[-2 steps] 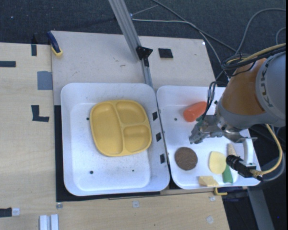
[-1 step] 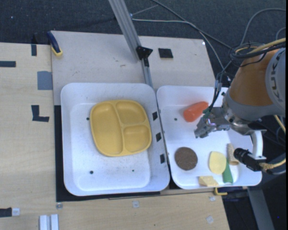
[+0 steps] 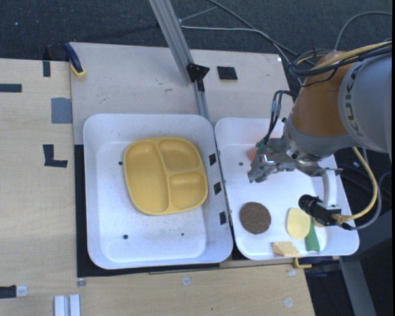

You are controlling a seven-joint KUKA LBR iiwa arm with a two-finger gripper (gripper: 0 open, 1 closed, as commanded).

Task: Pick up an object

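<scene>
The gripper (image 3: 259, 171) is hanging over the upper middle of the right bin (image 3: 234, 133); whether its fingers are apart is unclear. A brown disc (image 3: 255, 217), yellow piece (image 3: 298, 222) and green piece (image 3: 313, 239) are lying at lower right. A yellow tray (image 3: 165, 174) is sitting in the left bin (image 3: 105, 242).
</scene>
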